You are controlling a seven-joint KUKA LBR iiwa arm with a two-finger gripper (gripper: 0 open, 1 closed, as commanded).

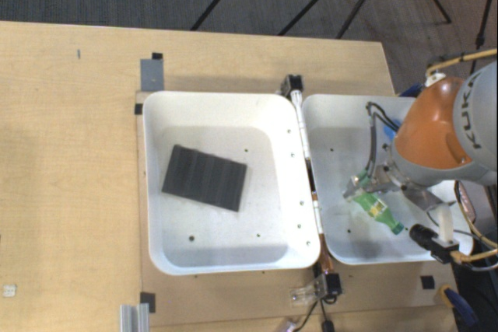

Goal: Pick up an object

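I see my hand (366,186) low in the right bin (334,241), at about three o'clock in the view, its tips just beside a green bottle-like object (379,211) lying tilted on the bin floor; I cannot tell whether the hand is open or closed. At nine o'clock from it, a dark ribbed slab (205,177) lies flat in the left bin (222,105) on the worktop (70,167).
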